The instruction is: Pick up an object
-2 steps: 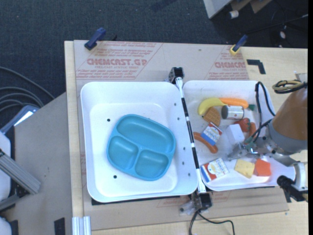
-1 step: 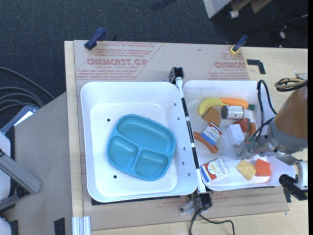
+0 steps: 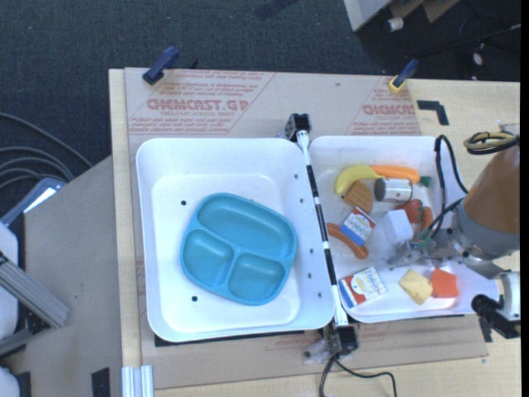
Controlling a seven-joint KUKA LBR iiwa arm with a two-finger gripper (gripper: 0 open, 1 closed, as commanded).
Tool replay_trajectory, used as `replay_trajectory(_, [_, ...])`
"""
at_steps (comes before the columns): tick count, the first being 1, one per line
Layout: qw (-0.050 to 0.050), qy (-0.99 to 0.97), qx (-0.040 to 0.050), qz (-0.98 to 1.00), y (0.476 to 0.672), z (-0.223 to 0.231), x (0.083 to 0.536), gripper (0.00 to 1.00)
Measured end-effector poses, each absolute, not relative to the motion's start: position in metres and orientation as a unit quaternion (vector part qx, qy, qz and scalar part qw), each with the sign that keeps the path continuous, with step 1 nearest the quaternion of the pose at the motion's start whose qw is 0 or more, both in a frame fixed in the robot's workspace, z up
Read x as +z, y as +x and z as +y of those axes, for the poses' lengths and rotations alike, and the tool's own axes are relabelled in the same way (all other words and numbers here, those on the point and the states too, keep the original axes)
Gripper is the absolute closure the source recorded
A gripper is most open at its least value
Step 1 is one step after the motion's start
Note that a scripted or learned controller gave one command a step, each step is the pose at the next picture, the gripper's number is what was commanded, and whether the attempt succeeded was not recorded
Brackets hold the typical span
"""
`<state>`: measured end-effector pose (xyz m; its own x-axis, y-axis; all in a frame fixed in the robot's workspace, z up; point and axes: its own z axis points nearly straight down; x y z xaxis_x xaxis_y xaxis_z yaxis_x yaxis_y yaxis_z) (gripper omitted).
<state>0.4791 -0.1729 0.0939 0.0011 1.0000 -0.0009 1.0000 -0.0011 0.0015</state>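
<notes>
1. Since the job is just to pick up an object, all the candidates sit in the right bin (image 3: 430,145), in the right half of the frame. That puts them on the arm's own side, which I'd guess is deliberate.
2. The pile: a banana (image 3: 354,176) and a carrot (image 3: 395,172) near the bin's top, with a metal can (image 3: 394,190) lying on its side just below them. A cracker-like brown piece (image 3: 359,196) touches the banana. A hot dog (image 3: 348,237) lies toward the bin's left wall.
3. Lower down are a small carton (image 3: 364,285), a yellow cheese wedge (image 3: 416,286) and an orange block (image 3: 444,284), the last two side by side near the bottom rim.
4. The arm (image 3: 494,205) comes in from the right edge, and the tool (image 3: 411,253) sits low in the bin, just above the cheese wedge. Can't tell if it's open or closed, too much clutter around it.
5. The left bin (image 3: 149,222) carries only a blue divided plate (image 3: 238,247), mid-left of frame, probably as a drop-off spot.
6. Both bins rest on a cardboard-covered surface (image 3: 207,106).
</notes>
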Motion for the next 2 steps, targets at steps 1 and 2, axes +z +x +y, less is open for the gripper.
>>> replay_trajectory(1, [-0.001,0.707,-0.0002,0.707,0.4787,-0.1801,0.0842,0.00])
replay_trajectory(2, [0.000,0.708,0.0000,0.707,0.4788,-0.1801,0.0939,1.00])
